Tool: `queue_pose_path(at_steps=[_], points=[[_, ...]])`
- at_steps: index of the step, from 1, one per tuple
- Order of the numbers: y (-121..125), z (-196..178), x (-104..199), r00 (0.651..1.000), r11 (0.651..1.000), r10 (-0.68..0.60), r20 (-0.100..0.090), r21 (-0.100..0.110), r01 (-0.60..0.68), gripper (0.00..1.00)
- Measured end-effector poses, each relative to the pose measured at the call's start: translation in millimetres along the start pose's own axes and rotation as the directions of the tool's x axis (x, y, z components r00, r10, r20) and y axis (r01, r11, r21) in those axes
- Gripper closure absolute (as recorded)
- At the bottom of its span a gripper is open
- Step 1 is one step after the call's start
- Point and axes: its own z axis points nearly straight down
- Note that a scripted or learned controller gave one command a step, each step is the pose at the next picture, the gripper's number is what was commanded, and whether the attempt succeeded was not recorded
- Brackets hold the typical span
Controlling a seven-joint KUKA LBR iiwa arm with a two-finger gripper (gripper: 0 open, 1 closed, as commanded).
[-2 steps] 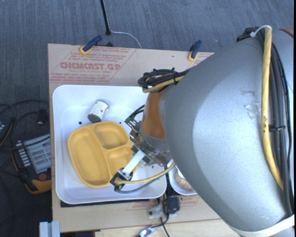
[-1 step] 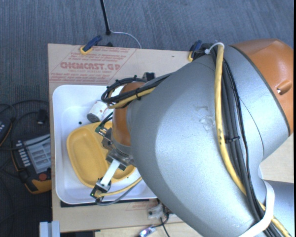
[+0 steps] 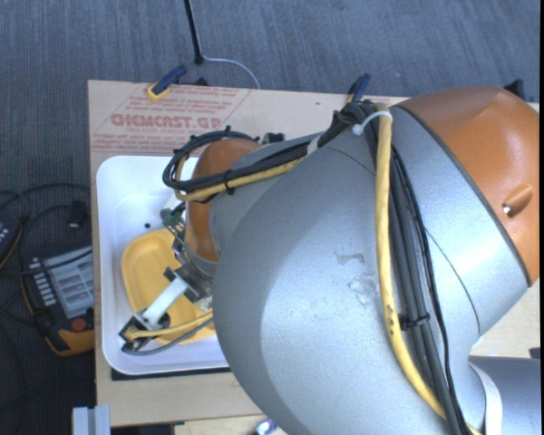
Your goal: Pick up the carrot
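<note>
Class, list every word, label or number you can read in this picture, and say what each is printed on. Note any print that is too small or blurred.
"CHEMCAST GP" in red, blurred and partly hidden: on the brown board under the white bin.
Smaller red lines around it: too blurred to read.
Grey device on the floor at left: markings too small to read.

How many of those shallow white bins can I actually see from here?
1: a shallow white bin at the left, holding a yellow dish. The big grey arm covers the bench's right side, so another may be hidden.
</note>
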Motion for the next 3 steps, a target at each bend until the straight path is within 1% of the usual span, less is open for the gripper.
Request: queue_pose_path(at_steps=[1,2,3], points=[[-17.0,-64.1,13.5,0.995,0.995,0.099,0.0,0.001,-0.099,1.0],[-17.9,31.6,17.1,0.97,0.97,0.245,-0.009,0.005,-0.245,1.0],[56.0,-4.4,-45.0,0.997,0.997,0.074,0.002,0.003,-0.074,1.0]])
